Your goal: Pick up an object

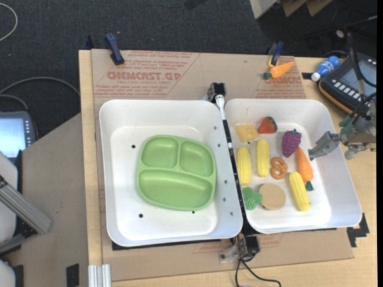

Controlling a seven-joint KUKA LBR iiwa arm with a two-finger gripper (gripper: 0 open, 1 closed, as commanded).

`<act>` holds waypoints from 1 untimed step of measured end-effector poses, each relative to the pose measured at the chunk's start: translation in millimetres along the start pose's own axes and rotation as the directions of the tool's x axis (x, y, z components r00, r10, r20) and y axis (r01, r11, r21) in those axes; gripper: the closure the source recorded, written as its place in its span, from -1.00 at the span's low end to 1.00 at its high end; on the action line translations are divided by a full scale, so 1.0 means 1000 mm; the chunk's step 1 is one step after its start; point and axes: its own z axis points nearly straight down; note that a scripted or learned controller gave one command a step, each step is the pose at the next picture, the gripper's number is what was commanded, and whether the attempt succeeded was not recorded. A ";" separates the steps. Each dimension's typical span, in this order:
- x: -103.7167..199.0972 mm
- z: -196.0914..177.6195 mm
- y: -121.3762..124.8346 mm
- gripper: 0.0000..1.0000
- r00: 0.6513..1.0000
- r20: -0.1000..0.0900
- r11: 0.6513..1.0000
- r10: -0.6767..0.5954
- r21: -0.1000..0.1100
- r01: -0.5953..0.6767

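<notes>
The right bin [335, 211] holds several toy foods. A yellow wedge [246, 131], a strawberry [267, 125] and purple grapes [291, 142] lie toward the back. Two corn cobs [243, 165] [263, 157], a pretzel [277, 168] and a carrot [305, 165] fill the middle. A third corn cob [298, 190], a tan disc [273, 197] and a green leafy piece [252, 198] lie at the front. My gripper [324, 144] comes in over the bin's right wall, just right of the grapes and above the carrot. I see nothing held in it.
A green divided plate [176, 172] lies in the left bin [114, 160]. Outside the bins, a toy carrot [279, 70] lies on the board at the back, next to a blue clamp [275, 52]. A bottle [326, 66] and a pendant [350, 85] sit at the far right.
</notes>
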 end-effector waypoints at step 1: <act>-0.012 0.183 0.044 -1.00 1.000 0.006 1.000 -0.001 -0.006 0.001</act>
